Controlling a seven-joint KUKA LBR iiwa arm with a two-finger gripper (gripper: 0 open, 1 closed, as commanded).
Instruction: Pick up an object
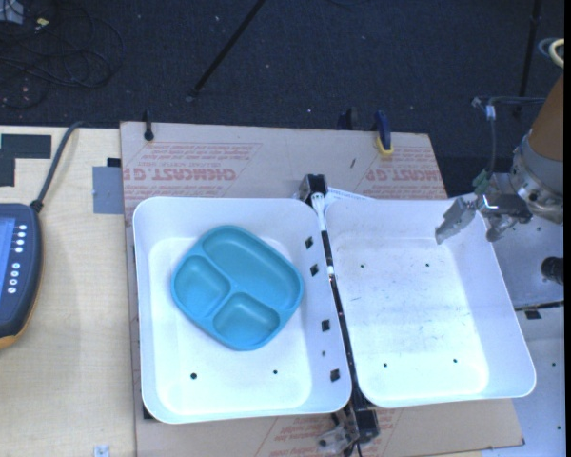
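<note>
On the bench, two shallow white bins are being shown side by side on a sheet of printed cardboard (266, 165). The left bin (162, 360) is being occupied by a blue divided plate (237, 287), which is lying flat, turned at a slant, toward the upper middle of that bin, with its three compartments facing up. The right bin (428, 350) is being met along the shared edge by a row of dark clips.

At the right side of the view, the arm (552, 150) is being held over the far right corner of the right bin, its wrist angled down and to the left. The gripper (476, 215) is being carried above the bin's upper right rim, well apart from the plate. Two pale fingers (453, 221) are being seen spread apart, with nothing between them.

At the left edge, a handheld control tablet (2, 269) is being rested on the wooden tabletop, with a cable running up from it.
</note>
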